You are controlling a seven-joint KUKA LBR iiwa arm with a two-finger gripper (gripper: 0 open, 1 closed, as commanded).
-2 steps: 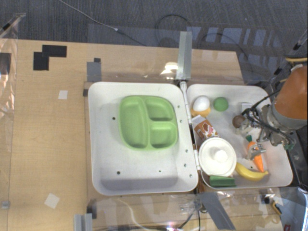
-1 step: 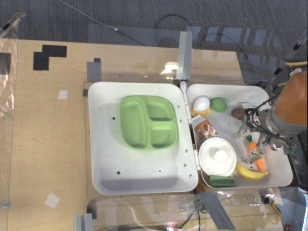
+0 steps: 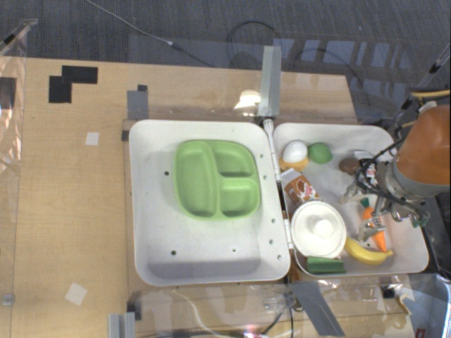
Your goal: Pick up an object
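Two bins (image 3: 141, 210): white, shallow, side by side on the table (image 3: 63, 210), meeting at a seam right of centre.
Left bin: bears a green divided plate (image 3: 215, 179), three compartments, lying flat near the middle.
Right bin (image 3: 416, 259): crowded with small objects.
Egg (image 3: 294, 151): white, top left of right bin, sitting on something yellow-orange.
Green ball (image 3: 320, 153): just beside the egg, to its right.
Brown lump (image 3: 349, 165): right of the green ball, near the arm's cables.
Carton (image 3: 299, 187): small, brown and white, tilted, below the egg, close to the seam.
White bowl (image 3: 319, 229): round, below the carton, with a raised centre.
Green block (image 3: 325, 265): dark, flat, at the bin's bottom edge, touching the bowl's lower rim.
Banana (image 3: 366, 252): yellow, curved, right of the bowl, near the bottom edge.
Carrot (image 3: 377, 234): orange, just above the banana, directly under the hand.
Arm (image 3: 426, 153): grey with orange band, over the right bin's right side.
Hand (image 3: 373, 217): pointing down at the carrot; open or closed cannot be told from this angle; contact with the carrot unclear.
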